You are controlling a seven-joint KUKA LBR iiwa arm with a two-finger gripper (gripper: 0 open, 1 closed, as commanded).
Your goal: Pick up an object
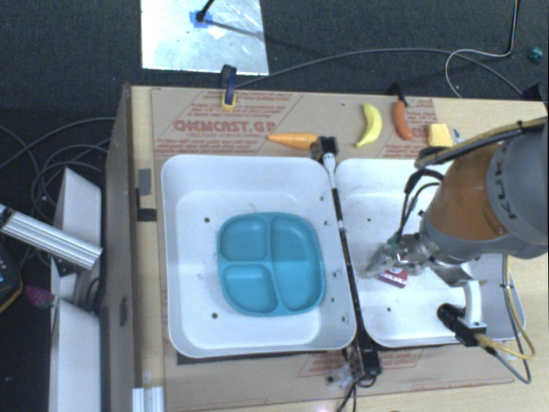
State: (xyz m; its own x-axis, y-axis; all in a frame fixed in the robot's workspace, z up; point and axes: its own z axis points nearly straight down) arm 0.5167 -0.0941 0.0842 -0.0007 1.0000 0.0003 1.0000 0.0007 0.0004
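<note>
Cardboard sheet point(249, 114) under bins: red print, large line approx. "CHEMCAST GP" near top-left edge; smaller red lines above/below and along other edges, too small to read. No other legible txt.

One fixed overhead camera, slanted down across both white bins point(257, 174), arm point(480, 204) entering from the right.

Grey arm point(523, 200); orange band; black cables; gripper point(390, 264) seemingly metallic
</note>
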